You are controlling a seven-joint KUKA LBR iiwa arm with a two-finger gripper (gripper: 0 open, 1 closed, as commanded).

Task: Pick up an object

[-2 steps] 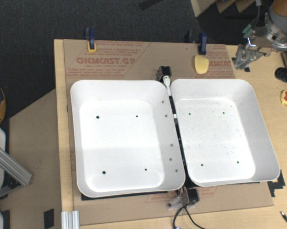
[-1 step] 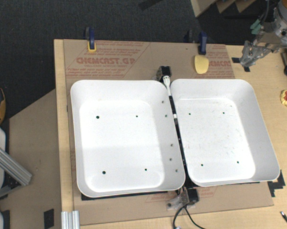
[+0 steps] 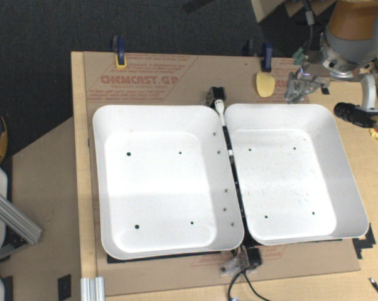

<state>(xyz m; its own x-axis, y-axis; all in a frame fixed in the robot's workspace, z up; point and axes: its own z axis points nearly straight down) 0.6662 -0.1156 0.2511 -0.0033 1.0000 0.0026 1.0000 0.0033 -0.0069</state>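
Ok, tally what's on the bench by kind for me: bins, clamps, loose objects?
White bins: 2, the left bin and the right bin
Blue-and-yellow clamps on the board's far edge: 2, left clamp and right clamp
Loose objects: 1, a pale yellow object on the board behind the right bin, beside the gripper
Total: 5

pale yellow object (image 3: 265, 84), on board behind right bin (image 3: 340, 137)
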